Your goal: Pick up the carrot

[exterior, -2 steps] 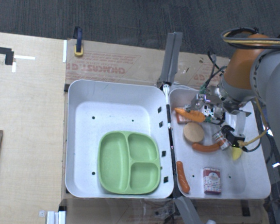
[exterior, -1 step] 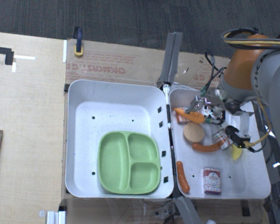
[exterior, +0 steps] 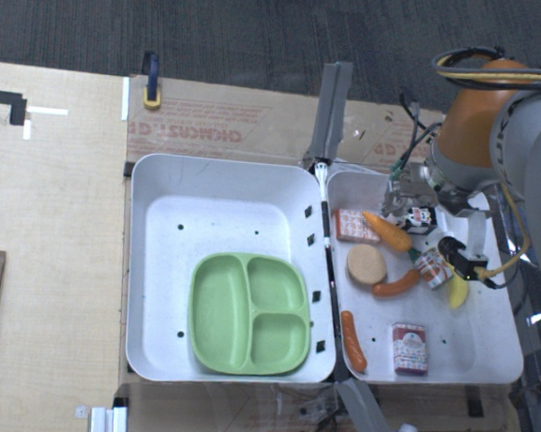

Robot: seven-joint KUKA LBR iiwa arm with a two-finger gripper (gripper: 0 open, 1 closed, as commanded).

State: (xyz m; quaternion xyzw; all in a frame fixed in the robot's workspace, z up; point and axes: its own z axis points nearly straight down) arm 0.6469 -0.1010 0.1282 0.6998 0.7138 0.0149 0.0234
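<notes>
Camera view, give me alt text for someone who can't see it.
A grey robot arm with an orange band reaches from the right, its gripper just above a carrot in the right white bin, among two sausages, a round cookie, a banana and small packets. The left white bin holds a green divided plate.

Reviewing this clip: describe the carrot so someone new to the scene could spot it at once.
Look in the right-hand white bin, at its far end just under the arm's gripper. The carrot lies there slantwise beside a small reddish packet, above a round tan patty. It is bright orange and tapered, unlike the redder sausages nearer the camera.
</notes>
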